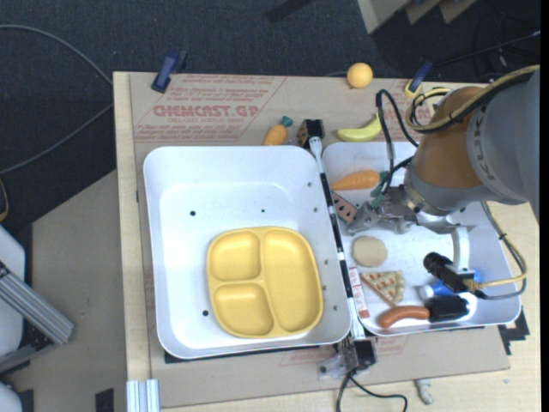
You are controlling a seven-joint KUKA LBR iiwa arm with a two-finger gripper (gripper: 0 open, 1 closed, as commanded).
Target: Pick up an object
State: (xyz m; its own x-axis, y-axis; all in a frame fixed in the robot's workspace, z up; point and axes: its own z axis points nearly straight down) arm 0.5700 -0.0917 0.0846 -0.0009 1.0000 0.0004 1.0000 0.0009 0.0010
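One fixed camera looks down at a slant from above the bench (214,101), taking in both white bins (171,187) from moderately near.

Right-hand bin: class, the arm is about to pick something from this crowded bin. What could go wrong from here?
1. The hand sits low among close-packed toys: the carrot, the brown block and the round cookie. It may nudge a neighbour or catch two at once.
2. The carrot and the block lie near the bin's left wall, which could hinder a clean grip.
3. The pizza slice and the sausage look flat and hard to grip.
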